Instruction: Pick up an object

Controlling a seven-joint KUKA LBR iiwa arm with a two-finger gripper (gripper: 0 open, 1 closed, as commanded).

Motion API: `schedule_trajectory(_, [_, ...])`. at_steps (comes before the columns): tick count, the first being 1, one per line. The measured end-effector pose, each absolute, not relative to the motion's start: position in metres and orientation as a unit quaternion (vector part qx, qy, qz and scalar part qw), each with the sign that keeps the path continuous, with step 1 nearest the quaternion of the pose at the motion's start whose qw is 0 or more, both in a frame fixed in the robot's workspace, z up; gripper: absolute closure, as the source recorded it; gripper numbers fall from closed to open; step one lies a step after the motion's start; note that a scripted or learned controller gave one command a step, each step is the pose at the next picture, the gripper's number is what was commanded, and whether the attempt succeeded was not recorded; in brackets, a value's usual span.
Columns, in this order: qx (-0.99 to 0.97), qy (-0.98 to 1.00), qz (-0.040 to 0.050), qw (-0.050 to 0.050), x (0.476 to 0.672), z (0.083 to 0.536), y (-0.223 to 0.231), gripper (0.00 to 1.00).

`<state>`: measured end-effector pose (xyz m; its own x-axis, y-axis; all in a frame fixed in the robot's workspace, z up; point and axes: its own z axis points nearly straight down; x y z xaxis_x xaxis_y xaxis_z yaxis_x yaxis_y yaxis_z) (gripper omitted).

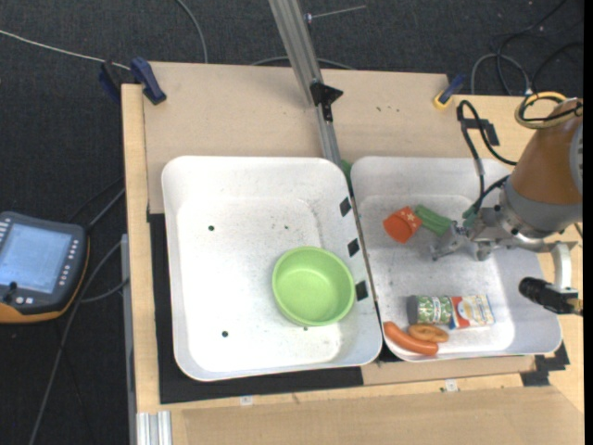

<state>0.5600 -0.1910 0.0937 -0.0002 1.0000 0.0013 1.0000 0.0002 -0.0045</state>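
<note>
Objects for picking lie in the right-hand white bin [528, 336]. Nearest, at its front edge, is an orange-red sausage-shaped toy [410, 339], with a green, white and red printed packet [451, 311] just behind it. Farther back sits a red-orange cup-like piece [401, 224] touching a green block [432, 219]. The grey two-finger gripper [456, 245] is low over the bin floor beside them; its opening cannot be told. The left white bin [199, 276] holds a lime-green plastic bowl [313, 286].

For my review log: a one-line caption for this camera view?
End effector low in the right bin beside an orange-and-green toy; green bowl in the left bin.
</note>
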Motion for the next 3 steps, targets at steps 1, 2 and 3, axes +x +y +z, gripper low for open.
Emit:
schedule_trajectory(1, [-0.707, -0.707, -0.0006, -0.001, 0.562, 0.107, -0.191, 1.00])
schedule_trajectory(2, [-0.707, -0.707, -0.0013, -0.002, 0.572, 0.162, -0.186, 1.00])
schedule_trajectory(3, [-0.707, -0.707, -0.0012, -0.002, 0.573, 0.205, -0.181, 1.00])
